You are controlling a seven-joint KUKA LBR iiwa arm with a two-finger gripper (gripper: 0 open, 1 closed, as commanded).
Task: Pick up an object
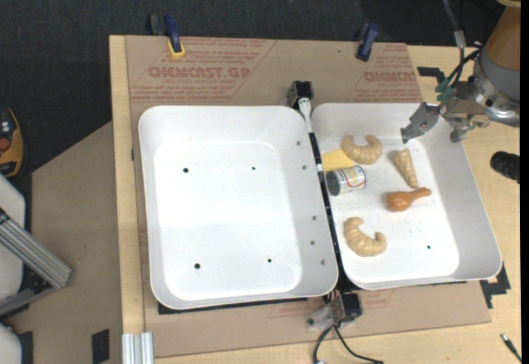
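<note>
The right bin (463, 213) holds several small items: a pale croissant (363, 148), a yellow block (334, 160), a small can (345, 179) lying on its side, a tan cone-shaped piece (404, 165), an orange-brown drumstick (406, 199) and a second croissant (364, 237). My gripper (436, 127) hangs over the bin's far right part, above and to the right of the cone piece. Its two dark fingers are spread apart and nothing sits between them.
The left bin (165, 213) lies beside the right one, a black divider (318, 180) with clips between them. Both rest on a brown board (248, 64) clamped at the back by blue clamps (173, 31). Cables run by the arm at the right.
</note>
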